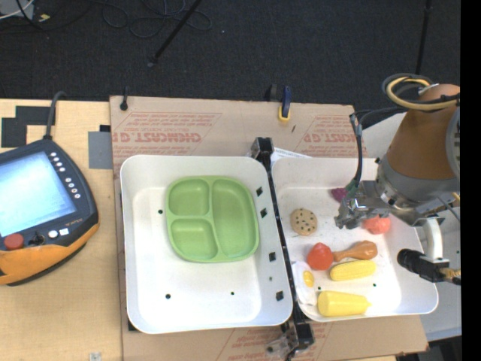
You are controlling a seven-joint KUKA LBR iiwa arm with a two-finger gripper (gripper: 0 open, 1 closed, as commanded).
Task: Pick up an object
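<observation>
Left bin (143, 292): carries a green divided plate (212, 219).
Right bin (409, 295): holds the toy food.
Arm (421, 145): reaches in from the right, low over the right bin's far side.
Gripper (359, 213): just beside a red-pink piece (379, 224); spread or pressed together, cannot tell.
Candidate objects: yellow block (343, 304), corn (353, 270), drumstick (359, 251), tomato (319, 256), cookie (304, 220).
Step in hand: probably the descent onto a target.
Next move: centre over one item, then close.

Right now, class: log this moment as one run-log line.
hand: low in right bin, beside pink item | grasp: unclear | cookie: loose | green tray: left bin
</observation>
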